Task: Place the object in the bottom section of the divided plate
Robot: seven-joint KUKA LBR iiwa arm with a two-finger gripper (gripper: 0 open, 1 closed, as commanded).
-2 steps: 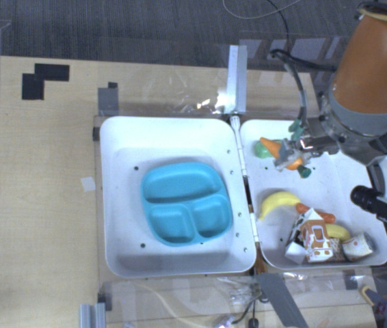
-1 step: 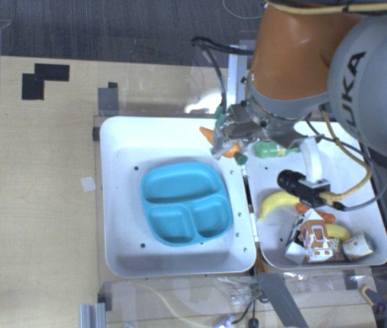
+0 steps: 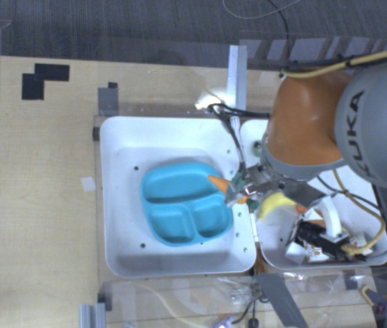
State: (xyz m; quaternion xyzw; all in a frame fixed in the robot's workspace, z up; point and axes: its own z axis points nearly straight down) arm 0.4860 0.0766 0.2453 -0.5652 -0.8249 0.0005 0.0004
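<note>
A blue divided plate [image 3: 183, 203] lies in the middle of the left white bin [image 3: 122, 203], tilted so that its one long section sits toward 11 o'clock and its two smaller sections toward 5 o'clock. All three sections look bare. At the plate's 3 o'clock rim an orange carrot-shaped object [image 3: 217, 182] pokes out, its pointed end resting over the plate's edge near the long section and its thicker end running toward the gripper [image 3: 240, 191]. The gripper sits just off the plate's 3 o'clock edge, over the strip where the two bins meet, and the grey arm [image 3: 371, 135] with its orange band [image 3: 306, 121] rises away toward 2 o'clock. The fingers appear clamped on the carrot-shaped object, though the parts there are small and crowded, with a bit of green and orange showing between them. In the right white bin [image 3: 270, 251], a yellow banana-like item [image 3: 273, 203] lies just beside the gripper at its 4 o'clock, and a heap of black, white and orange things [image 3: 327, 241] lies further toward 4 o'clock. The desk [image 3: 36, 203] is pale wood
</note>
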